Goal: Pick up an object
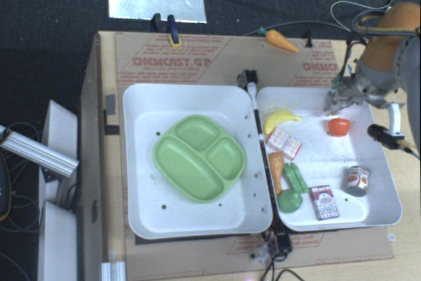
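My gripper [337,102] hangs over the far part of the right bin [385,171], just beyond a red tomato [338,126]. Nothing shows in its grasp. To the left of the tomato lies a yellow banana [280,119], and below that a pink and white box [284,143]. An orange carrot [275,168] and a green vegetable [292,188] lie along the bin's left side. A red box [323,201] and a small can [356,181] sit near the front.
The left bin [141,141] holds a green divided plate [199,157]. Another carrot [281,41] lies on the cardboard behind the bins. Cables trail at the back right near the arm [388,56].
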